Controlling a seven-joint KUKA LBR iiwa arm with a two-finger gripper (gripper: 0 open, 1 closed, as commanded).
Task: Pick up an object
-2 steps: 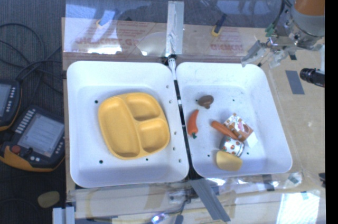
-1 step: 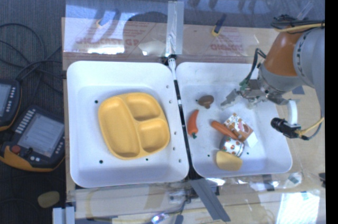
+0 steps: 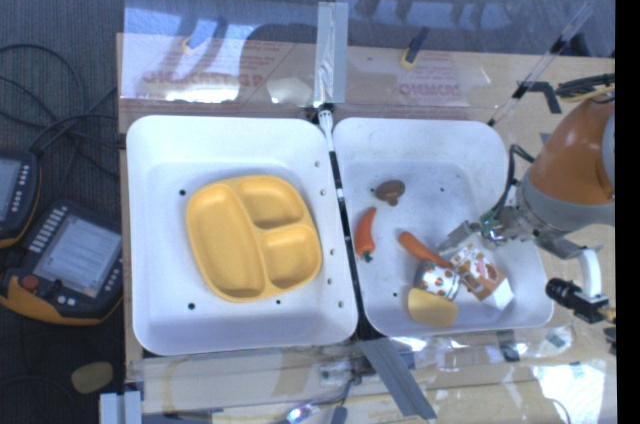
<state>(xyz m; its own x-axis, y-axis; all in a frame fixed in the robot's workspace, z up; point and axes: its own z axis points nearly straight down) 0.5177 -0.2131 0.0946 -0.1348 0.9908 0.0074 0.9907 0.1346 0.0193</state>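
The right bin [image 3: 480,152] holds several small objects. A brown lump [image 3: 390,192] lies near its middle, and an orange-red chili [image 3: 366,232] lies by the left wall. An orange carrot [image 3: 422,248] slants toward a white packet with red print [image 3: 472,276]. A yellow slice [image 3: 432,308] rests at the front. My gripper [image 3: 478,230] hangs low at the bin's right side, just above the packet and right of the carrot's end. The grey wrist with its orange band [image 3: 572,167] covers the bin's right edge.
The left bin [image 3: 160,162] carries a yellow divided tray [image 3: 252,235]. A metal divider strip [image 3: 332,52] stands behind the seam between the bins. Handheld control pendants [image 3: 60,257] and cables lie on the floor at the left. A black fitting [image 3: 575,297] sticks out at the right.
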